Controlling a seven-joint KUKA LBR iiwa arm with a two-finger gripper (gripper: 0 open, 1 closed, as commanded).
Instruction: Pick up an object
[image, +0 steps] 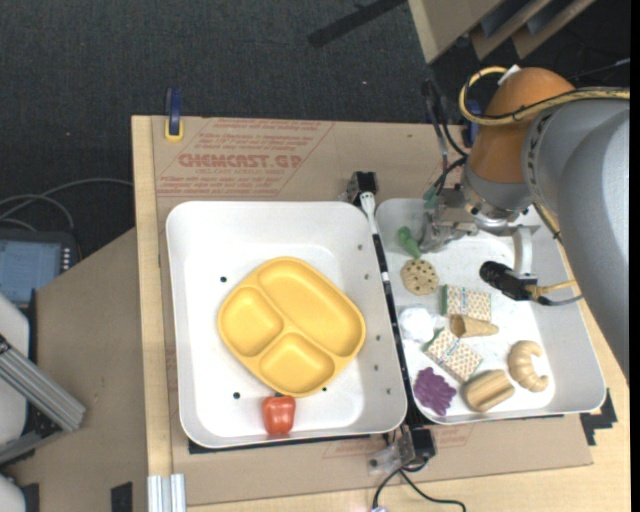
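1. Cookie (419, 275) lies flat and round, no long axis, in the right bin (570, 395) near its upper left.
2. Pincer (436, 228) hangs just above it, near a green piece (406, 240).
3. Pincer's state: cannot tell.

You're looking down on a desk (150, 300) topped with a brown sheet printed in red lettering along its far edge. Two shallow white bins sit directly on it, side by side and touching along their inner rims. The left bin (190, 330) is the larger and squarer of the two; the right bin (575, 385) is narrower. A small blue clip (175, 115) grips the desk's far left corner. Black clamps (362, 185) sit where the bins meet, at the far end and near end.
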